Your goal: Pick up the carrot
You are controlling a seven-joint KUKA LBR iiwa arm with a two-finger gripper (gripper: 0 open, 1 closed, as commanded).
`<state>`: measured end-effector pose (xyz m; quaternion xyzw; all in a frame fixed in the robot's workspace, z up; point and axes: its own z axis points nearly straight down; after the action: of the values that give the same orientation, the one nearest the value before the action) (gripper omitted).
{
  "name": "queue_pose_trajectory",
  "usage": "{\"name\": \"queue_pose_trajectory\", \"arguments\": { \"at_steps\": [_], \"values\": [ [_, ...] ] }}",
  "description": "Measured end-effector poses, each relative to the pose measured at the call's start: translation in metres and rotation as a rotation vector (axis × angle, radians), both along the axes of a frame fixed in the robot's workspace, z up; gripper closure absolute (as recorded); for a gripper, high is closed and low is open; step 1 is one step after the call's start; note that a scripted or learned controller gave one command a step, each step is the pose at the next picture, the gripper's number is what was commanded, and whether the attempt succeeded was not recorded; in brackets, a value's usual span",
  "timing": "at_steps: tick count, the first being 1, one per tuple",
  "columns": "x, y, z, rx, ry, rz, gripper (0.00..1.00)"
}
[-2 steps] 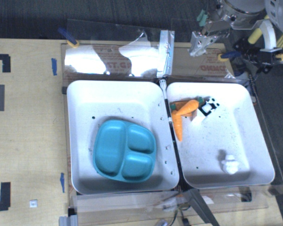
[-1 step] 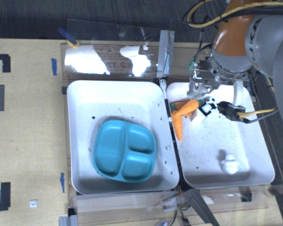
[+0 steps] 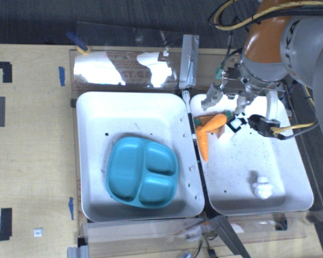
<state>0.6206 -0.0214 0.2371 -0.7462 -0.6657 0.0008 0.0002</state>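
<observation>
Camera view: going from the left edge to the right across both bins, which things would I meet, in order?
Blue tray in the left bin → carrot at the left side of the right bin → claw → small white object.

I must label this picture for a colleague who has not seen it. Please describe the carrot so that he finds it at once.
Look at the right bin, the one under the grey arm. Against its left wall, near the far corner, lie orange pieces: the carrot, just below the end effector. It is the only orange thing there; the other small object is white.
</observation>
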Motion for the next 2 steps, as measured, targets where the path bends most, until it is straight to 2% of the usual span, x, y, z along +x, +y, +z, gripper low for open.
{"name": "queue_pose_trajectory", "arguments": {
  "at_steps": [1, 2],
  "values": [
    [0.004, -0.042, -0.053, 0.001, 0.002, 0.166, 0.00],
    [0.016, -0.091, -0.118, -0.013, -0.038, 0.290, 0.00]
  ]
}}
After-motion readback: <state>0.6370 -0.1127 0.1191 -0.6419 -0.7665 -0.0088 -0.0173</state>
